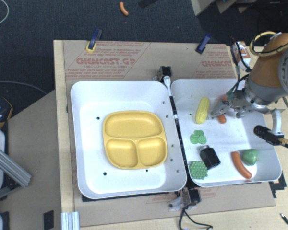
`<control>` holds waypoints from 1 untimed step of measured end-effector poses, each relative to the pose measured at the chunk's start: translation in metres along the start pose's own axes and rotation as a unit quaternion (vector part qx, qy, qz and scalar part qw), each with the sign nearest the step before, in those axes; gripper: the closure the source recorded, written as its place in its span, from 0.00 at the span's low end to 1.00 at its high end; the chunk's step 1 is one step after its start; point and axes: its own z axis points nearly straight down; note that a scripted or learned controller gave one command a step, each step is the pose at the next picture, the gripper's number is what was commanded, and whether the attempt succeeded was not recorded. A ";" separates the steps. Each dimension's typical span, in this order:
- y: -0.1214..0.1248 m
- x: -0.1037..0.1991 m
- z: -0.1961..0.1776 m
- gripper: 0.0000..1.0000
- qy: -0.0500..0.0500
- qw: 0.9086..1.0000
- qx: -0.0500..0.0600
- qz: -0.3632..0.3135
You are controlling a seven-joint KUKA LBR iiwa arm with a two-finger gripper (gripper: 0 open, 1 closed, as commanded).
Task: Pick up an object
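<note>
Claw (221,113) low in right bin (221,176), beside corn (202,110), over sm. orange obj (222,120).

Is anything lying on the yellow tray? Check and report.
No. The yellow tray in the left bin has three bare compartments; the corn and other items lie in the right bin.

A divided tray (134,139) lies in the left bin (81,128); corn (202,110), sausage (241,165) and block (210,157) lie in the right bin (182,92).
</note>
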 end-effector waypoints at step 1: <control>0.000 0.001 0.008 0.00 0.000 1.000 -0.001 0.000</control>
